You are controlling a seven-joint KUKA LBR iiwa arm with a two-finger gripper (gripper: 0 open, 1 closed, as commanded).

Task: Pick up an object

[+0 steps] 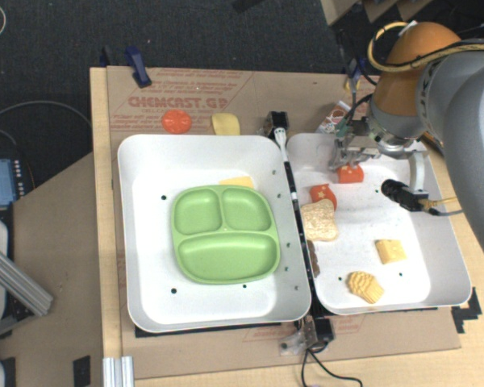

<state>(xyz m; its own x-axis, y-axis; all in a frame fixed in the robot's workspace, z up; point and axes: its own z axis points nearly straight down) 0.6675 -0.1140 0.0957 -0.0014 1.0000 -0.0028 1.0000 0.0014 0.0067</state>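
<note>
The arm reaches in from the right, and its hand point(346, 160) hangs over the far left part of the right bin point(436, 252). Directly below the hand's tip lies a small red block point(352, 174), so close that it seems to touch it. From this angle I cannot tell whether the hand is open or closed, or whether it grips the block.

A second red piece point(323, 193) lies a little nearer and further left in the same bin. Just beside it, on the near side, a slice of bread point(319, 221) rests against the bin's left wall. A yellow cheese cube point(390, 251) sits towards the right, and a ridged yellow piece point(365, 286) lies close to the near rim.

The left bin point(141, 240) holds a green divided plate point(224, 234) at its middle. A pale yellow wedge point(237, 182) pokes out from behind the plate's far edge.

On the desk point(105, 135) beyond the left bin, an orange round piece point(177, 121) and a pale yellow piece point(225, 124) lie near each other. A blue clip point(137, 65) sits on the far edge.
</note>
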